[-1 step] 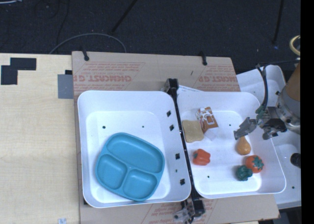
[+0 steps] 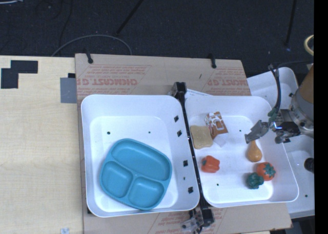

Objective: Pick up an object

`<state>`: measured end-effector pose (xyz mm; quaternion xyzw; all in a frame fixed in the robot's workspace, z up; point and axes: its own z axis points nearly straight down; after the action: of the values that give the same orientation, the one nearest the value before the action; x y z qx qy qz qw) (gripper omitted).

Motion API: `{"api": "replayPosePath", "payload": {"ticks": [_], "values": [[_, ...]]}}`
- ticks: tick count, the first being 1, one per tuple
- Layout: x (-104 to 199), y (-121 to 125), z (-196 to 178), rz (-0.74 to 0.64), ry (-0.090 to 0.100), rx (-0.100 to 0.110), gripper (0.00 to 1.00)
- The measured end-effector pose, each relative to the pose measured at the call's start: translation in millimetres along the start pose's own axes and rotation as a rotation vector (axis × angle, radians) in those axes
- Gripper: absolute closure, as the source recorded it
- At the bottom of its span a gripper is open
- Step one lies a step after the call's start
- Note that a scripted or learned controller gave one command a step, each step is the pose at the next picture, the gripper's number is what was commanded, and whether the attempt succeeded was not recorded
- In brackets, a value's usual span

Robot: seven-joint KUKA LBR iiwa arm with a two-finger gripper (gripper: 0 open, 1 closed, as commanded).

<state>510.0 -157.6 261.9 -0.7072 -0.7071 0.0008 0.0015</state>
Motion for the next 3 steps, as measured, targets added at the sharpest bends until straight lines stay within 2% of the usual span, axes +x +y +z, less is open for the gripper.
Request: {"api": "replayPosePath", "payload": {"ticks": [1, 3], "values": [[-6.7, -4.5, 60.6, 0.000, 0.002, 0.006, 0.00], [4.6, -9.0, 173.6, 0.000, 0.002, 0.005, 0.00]]}}
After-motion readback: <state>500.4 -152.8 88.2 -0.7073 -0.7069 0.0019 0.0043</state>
